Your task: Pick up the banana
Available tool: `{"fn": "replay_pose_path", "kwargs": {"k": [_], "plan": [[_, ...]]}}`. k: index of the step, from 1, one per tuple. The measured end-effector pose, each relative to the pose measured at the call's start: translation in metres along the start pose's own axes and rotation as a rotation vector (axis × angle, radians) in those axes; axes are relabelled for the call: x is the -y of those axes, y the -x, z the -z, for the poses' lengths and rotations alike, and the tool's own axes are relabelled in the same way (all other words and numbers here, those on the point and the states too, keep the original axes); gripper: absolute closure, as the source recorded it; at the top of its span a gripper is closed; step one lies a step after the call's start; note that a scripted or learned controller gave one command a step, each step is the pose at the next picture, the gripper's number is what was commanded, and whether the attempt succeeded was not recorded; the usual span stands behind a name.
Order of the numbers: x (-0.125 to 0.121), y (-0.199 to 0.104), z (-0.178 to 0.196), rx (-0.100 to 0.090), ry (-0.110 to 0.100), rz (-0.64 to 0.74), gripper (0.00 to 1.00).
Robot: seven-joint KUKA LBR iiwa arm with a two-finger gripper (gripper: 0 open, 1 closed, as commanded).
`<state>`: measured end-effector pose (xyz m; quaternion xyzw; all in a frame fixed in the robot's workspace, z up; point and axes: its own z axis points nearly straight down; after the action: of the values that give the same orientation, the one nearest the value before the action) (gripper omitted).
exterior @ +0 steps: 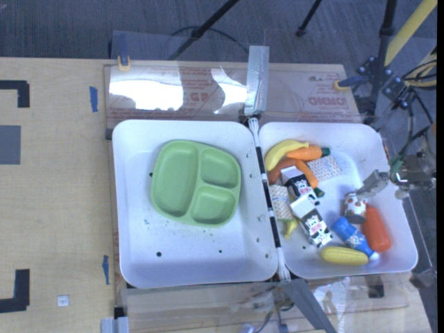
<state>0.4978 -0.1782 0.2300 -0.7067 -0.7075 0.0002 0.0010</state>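
The yellow banana [280, 152] lies in the upper left corner of the right bin [361, 139], next to the divider. An orange carrot [306, 152] rests against its right side. A small part of my grey gripper [372, 184] reaches in over the right bin's right side, well to the right of the banana and a little lower in the view. It sits just above a small white and red toy [354, 205]. Nothing is visibly held in it.
The right bin also holds black and white toys [313, 227], a blue bottle [349, 233], a yellow corn cob [345, 256] and a red-orange vegetable [378, 229]. A green divided plate [196, 182] lies in the left bin [132, 207].
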Motion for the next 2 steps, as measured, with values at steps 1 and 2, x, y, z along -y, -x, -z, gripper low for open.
{"fn": "replay_pose_path", "kwargs": {"k": [1,2], "plan": [[0.004,-0.070,-0.017,-0.001,-0.003,-0.307,0.00],[-0.032,-0.010,-0.005,0.002,0.003,-0.231,0.00]]}}
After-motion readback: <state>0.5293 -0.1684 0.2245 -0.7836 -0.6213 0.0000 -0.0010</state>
